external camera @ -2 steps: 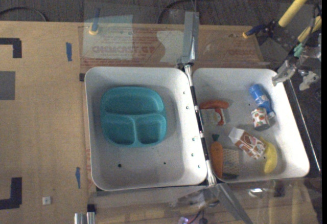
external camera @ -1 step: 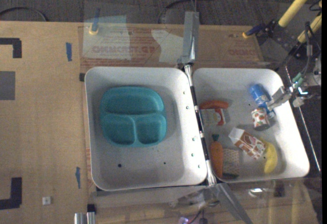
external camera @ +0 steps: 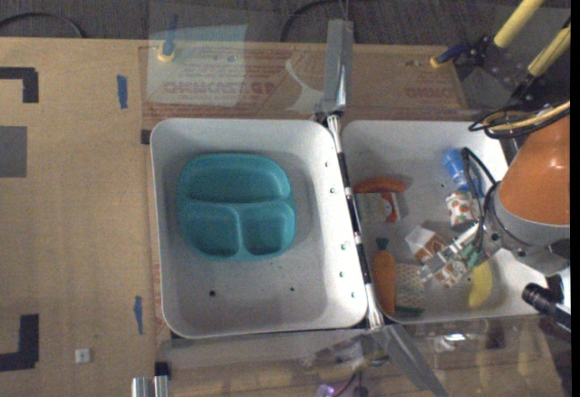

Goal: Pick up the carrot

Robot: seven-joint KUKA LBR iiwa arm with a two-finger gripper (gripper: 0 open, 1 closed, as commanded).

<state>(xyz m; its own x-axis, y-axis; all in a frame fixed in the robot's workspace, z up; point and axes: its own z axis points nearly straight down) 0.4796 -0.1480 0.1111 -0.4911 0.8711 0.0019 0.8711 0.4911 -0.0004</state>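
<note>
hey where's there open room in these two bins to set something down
Most room is in the left white bin: bare floor in front of and left of the teal divided plate. The right white bin is crowded near its front, where the orange carrot, a yellow piece and the gripper cluster; its back strip is barer.

Red printing runs across the flattened cardboard sheet (external camera: 299, 82) lying on the worktop (external camera: 72, 205) just behind the 2 white bins (external camera: 172, 146), but the letters are too blurred to read; no other lettering can be made out
</note>
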